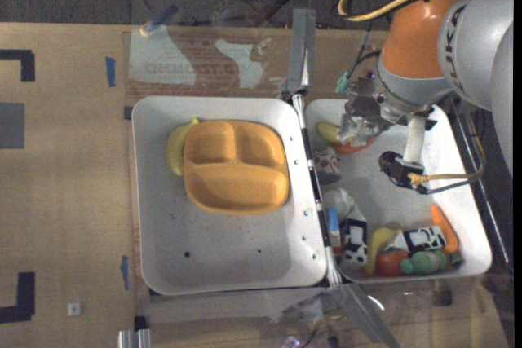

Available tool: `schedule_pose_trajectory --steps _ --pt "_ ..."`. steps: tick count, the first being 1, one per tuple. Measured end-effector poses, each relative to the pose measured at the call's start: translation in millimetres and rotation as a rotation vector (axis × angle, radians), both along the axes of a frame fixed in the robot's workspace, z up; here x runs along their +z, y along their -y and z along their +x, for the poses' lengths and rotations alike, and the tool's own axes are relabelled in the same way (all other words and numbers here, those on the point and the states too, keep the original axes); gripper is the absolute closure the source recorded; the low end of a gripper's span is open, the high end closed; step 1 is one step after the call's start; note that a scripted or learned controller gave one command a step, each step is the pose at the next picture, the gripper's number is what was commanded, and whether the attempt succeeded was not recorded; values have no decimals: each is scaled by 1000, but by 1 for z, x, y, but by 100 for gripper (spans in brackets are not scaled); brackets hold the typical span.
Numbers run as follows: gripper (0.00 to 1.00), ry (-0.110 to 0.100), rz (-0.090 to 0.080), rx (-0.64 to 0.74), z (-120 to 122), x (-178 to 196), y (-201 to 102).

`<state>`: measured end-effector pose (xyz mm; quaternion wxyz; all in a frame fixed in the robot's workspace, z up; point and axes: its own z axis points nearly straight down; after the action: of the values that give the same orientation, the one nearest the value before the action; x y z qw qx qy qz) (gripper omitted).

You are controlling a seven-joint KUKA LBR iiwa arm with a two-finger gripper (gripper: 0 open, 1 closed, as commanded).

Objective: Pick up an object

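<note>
the grey arm (477, 37) with its orange band (416, 33) reaches in from the right and hangs over the upper left part of the right bin (469, 216); its gripper (363, 120) points down at the far left corner of that bin, just above a small orange and yellow piece (336, 134) lying there; whether the gripper is spread or pressed together i cannot tell, since the wrist hides it, and nothing can be made out between it; a white stalk with a black fitting (401, 167) hangs beside the wrist, with a yellow cable running off to the right; along the near edge of the right bin lies a crowd of small objects: a black and white cow-patterned toy (354, 244), a yellow banana-like piece (379, 244), a red piece (391, 263), a green toy (424, 262), a black and white block (424, 239) and an orange carrot shape (444, 228); a pale crumpled object (338, 200) sits near the bin's left wall; the left bin (228, 257) holds an orange divided plate (236, 165) in its upper half, with a yellow banana (175, 149) touching the plate's left side; both bins stand side by side on the brown tabletop (65, 200), which carries blue tape marks (110, 71) and black corner marks.
</note>
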<state>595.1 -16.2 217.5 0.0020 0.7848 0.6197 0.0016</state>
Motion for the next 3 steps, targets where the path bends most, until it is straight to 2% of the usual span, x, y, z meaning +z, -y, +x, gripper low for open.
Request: schedule_pose_trajectory --steps 1,2,3 --pt "100 -2 -1 164 14 85 54" --pt "100 -1 -4 390 45 47 103" --pt "100 2 -6 576 72 117 150"
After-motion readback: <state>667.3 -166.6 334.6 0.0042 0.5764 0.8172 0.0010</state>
